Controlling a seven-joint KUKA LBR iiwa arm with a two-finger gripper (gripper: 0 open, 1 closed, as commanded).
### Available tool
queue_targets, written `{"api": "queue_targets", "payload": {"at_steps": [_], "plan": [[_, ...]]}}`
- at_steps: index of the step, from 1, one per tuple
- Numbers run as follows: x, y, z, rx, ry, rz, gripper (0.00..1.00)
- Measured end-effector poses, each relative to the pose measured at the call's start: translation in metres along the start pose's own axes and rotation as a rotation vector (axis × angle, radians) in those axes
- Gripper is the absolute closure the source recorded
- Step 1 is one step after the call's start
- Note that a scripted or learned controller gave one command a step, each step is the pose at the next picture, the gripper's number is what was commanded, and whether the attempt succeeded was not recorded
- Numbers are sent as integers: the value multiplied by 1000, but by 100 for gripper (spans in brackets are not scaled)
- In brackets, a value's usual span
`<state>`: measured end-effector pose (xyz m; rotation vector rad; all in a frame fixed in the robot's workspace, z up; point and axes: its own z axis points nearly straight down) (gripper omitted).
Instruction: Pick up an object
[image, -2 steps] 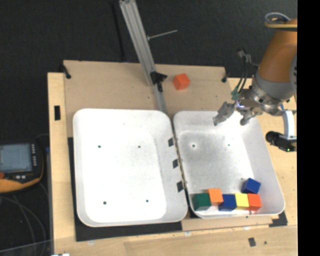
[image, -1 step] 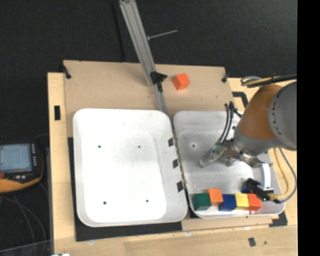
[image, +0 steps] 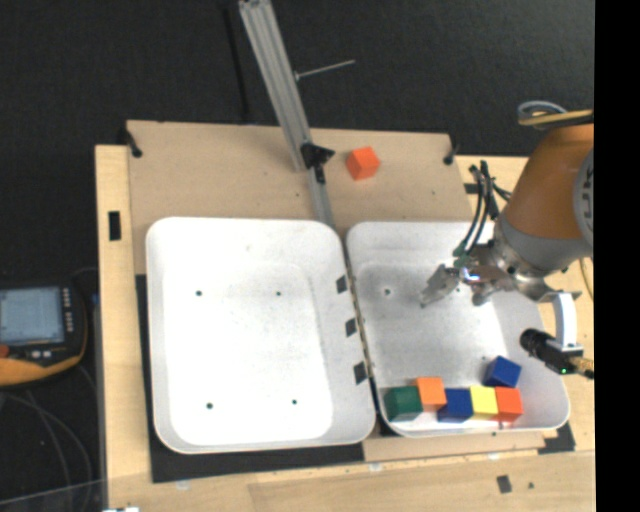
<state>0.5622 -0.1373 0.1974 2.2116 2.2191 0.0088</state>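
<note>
Along the front wall of the right bin (image: 400, 250) sits a row of blocks: green (image: 403, 402), orange (image: 431, 390), blue (image: 457, 404), yellow (image: 484, 400) and a red-orange one (image: 509, 403). Another blue block (image: 504, 372) rests just behind the row's right end. My gripper (image: 458, 288) hangs over the bin's middle, well behind the blocks, open with nothing between its fingers. The arm's wrist hides the bin's right wall.
The left bin (image: 160, 300) lies beside the right one. One orange block (image: 362, 163) sits on the bench behind both bins, outside them. A slanted metal pole (image: 290, 100) rises from between the bins' back edges. A small screen device (image: 35, 320) sits off the bench's left.
</note>
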Motion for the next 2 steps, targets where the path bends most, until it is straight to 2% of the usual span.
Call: {"api": "queue_targets", "payload": {"at_steps": [1,2], "plan": [[-22,35,104,7,-2,3,0],[-44,26,93,8,-1,6,0]]}}
